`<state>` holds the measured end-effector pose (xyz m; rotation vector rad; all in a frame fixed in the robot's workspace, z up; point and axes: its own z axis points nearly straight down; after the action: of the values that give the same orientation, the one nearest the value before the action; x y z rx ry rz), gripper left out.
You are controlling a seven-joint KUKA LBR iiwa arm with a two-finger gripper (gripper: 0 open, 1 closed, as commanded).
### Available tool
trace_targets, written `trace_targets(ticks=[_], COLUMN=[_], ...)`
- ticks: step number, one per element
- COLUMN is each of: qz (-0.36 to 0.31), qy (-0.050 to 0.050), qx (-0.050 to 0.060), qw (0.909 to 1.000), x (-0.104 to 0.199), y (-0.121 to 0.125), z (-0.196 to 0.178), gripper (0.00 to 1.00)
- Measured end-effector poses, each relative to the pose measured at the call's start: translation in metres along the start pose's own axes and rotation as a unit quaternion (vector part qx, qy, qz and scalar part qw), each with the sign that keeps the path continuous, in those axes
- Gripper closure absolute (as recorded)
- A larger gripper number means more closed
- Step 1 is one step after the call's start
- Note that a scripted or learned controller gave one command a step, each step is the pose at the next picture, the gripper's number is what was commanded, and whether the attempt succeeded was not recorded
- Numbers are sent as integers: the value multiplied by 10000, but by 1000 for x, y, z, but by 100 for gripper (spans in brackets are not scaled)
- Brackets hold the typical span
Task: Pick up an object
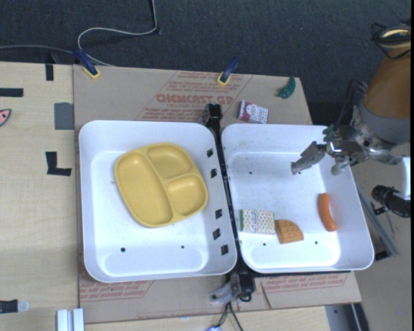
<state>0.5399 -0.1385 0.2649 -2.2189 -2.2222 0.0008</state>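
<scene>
I see red letters on the cardboard (193, 96) past the bins, too blurry to read. My gripper (322, 158) hangs open over the right bin (276, 254), holding nothing.

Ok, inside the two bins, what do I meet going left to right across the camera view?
Yellow divided plate → patterned packet → orange-brown wedge → hand and orange sausage-shaped piece, roughly level in that order, the hand farther back.
</scene>
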Motion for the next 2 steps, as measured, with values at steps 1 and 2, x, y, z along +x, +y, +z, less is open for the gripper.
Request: trace_targets(ticks=[1,2], qz=[5,3], qy=[2,8], qx=[-4,-1], qw=[10000,10000], x=[-80,-80], y=[-7,-7], z=[167,158], gripper=[0,100])
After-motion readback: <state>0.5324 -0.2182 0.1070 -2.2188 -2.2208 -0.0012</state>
